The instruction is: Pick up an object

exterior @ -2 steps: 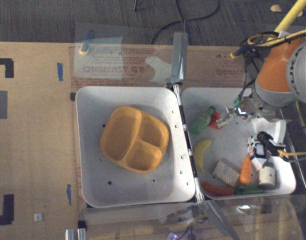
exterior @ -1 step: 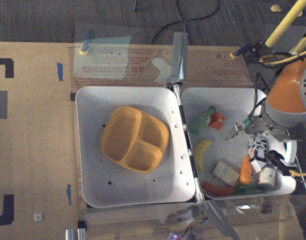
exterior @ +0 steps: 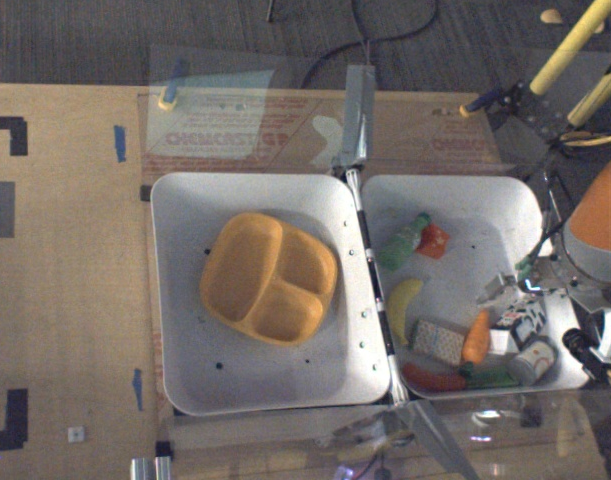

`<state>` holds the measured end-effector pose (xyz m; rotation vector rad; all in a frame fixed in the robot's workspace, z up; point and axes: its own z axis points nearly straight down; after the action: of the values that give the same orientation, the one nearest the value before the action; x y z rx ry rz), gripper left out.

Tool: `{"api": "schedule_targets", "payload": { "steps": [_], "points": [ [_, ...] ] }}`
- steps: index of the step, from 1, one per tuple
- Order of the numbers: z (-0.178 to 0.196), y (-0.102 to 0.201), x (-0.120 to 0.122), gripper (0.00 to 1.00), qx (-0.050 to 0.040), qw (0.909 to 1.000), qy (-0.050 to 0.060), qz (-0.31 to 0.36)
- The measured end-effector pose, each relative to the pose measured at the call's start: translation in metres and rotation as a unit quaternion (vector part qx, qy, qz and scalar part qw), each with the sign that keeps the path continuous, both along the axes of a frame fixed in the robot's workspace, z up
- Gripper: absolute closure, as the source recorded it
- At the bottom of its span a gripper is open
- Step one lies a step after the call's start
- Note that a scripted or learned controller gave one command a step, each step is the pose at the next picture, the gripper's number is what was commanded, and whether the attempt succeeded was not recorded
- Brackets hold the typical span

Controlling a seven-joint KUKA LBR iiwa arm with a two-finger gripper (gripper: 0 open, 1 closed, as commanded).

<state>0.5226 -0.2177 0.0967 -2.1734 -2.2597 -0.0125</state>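
Jaw state: I cannot tell, since the gripper (exterior: 513, 286) blurs into clutter at 3 o'clock of the right bin (exterior: 455, 193). Nearest me, along the 6 o'clock wall, lie a red pepper (exterior: 435, 378) and a grey can (exterior: 533, 360). Above them an orange carrot (exterior: 476, 336) leans beside a speckled block (exterior: 438, 340), with a banana (exterior: 403, 308) at 9 o'clock. Farther off, a green bottle (exterior: 405, 240) sits at 11 o'clock. Risk, in my judgement: the crowded carrot corner invites a glancing or double grasp.
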Motion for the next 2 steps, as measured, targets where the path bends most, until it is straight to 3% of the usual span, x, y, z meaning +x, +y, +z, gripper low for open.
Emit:
{"api": "schedule_targets", "payload": {
  "steps": [1,2],
  "points": [
    [0.018,0.034,-0.004,0.0,-0.0046,1.0,0.001,0.001],
    [-0.002,0.079,-0.036,0.0,-0.0131,0.9973,-0.014,0.071]
  ]
}}
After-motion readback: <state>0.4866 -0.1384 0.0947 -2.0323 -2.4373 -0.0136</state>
